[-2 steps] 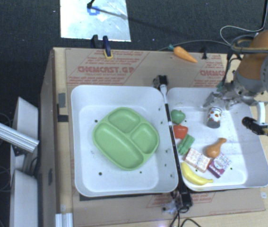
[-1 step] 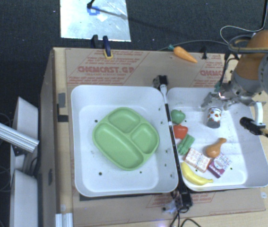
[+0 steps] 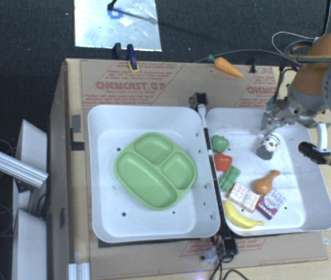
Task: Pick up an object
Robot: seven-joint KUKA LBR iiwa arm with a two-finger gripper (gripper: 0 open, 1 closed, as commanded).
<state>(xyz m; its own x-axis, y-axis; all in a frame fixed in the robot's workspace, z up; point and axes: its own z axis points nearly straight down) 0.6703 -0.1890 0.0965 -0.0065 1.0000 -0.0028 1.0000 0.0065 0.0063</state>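
- "CHEMCAST GP" is printed in red on the brown protective sheet behind the bins; a similar red print, partly hidden, is seen at its right end.
- The gripper is seen over the far part of the right bin; whether it is clenched or released cannot be told.
- A small grey-and-white cylindrical object is lying just below the gripper, its long axis slanted from lower left to upper right.
- A banana is lying near the front wall, curved, its tip pointing right.
- A brown pear-shaped toy is tilted, neck pointing up-right.
- A green divided plate is lying in the left bin.
- A toy carrot is lying on the sheet behind the bins.
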